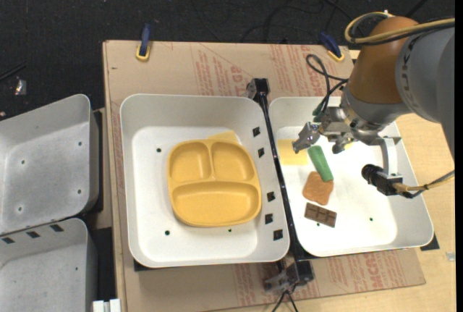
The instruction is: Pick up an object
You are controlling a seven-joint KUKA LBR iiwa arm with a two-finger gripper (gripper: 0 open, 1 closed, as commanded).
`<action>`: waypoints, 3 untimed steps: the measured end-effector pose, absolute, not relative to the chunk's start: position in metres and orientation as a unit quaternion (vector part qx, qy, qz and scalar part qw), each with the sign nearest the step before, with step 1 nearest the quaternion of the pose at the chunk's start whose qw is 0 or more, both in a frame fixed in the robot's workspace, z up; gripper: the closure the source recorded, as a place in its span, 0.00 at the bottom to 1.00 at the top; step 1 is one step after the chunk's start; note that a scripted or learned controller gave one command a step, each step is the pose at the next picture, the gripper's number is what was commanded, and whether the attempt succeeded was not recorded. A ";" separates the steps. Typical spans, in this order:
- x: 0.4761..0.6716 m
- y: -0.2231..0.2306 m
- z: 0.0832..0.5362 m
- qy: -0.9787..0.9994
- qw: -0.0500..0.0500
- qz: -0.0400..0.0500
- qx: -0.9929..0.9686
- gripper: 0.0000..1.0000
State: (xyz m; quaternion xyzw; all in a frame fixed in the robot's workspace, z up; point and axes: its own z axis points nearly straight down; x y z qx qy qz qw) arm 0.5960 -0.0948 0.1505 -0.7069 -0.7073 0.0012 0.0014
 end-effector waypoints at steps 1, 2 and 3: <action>0.597 -0.095 0.100 -0.707 -0.002 0.000 -0.708 0.00; 0.598 -0.096 0.112 -0.706 -0.003 -0.001 -0.708 1.00; 0.596 -0.096 0.155 -0.707 -0.002 -0.001 -0.708 1.00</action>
